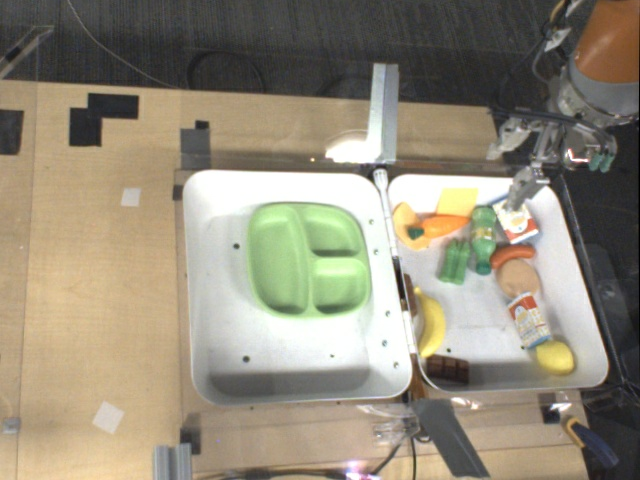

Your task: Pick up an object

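The shallow white left bin (pixel 210 268) is taken up centrally by a green divided plastic tray (pixel 306 258), a bare margin being left along its edges; the shallow white right bin (pixel 585 308) is crowded towards its far edge, where the two-finger gripper (pixel 519 194) is poised over a red-and-white carton (pixel 520 227); its grip cannot be told; a yellow banana (pixel 431 325) lies at the left edge.
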Tool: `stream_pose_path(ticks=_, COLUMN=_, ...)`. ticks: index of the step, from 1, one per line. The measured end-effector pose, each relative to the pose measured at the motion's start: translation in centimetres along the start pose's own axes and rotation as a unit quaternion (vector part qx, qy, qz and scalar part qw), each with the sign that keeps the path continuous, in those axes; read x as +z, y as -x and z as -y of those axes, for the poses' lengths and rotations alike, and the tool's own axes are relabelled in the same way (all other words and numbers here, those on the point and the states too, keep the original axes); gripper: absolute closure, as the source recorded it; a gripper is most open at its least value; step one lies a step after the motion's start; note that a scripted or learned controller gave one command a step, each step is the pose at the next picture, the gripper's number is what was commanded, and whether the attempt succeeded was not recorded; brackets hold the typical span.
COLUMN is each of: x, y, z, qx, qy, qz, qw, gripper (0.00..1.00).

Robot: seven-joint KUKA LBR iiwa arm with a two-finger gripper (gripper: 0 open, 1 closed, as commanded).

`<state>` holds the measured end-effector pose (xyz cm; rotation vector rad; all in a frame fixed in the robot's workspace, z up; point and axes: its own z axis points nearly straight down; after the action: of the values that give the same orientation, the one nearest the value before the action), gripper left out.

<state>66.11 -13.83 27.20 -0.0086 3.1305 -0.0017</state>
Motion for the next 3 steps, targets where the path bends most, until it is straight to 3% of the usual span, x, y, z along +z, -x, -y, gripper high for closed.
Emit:
stream_pose_path(ticks=1, x=15.9, y=0.5, z=1.5, qx=-0.043, qy=0.002, qz=-0.007, qw=0.9991, gripper=0.0)
stream_pose_path(ticks=2, x=18.3, y=-4.2, z=1.0, qx=0.0, qy=0.0, qz=0.001, qw=1.0, gripper=0.0)
stream_pose_path(ticks=3, x=18.2, y=-6.0, z=-4.6, qx=0.029, qy=0.001, qz=0.001, qw=0.9996, gripper=0.0)
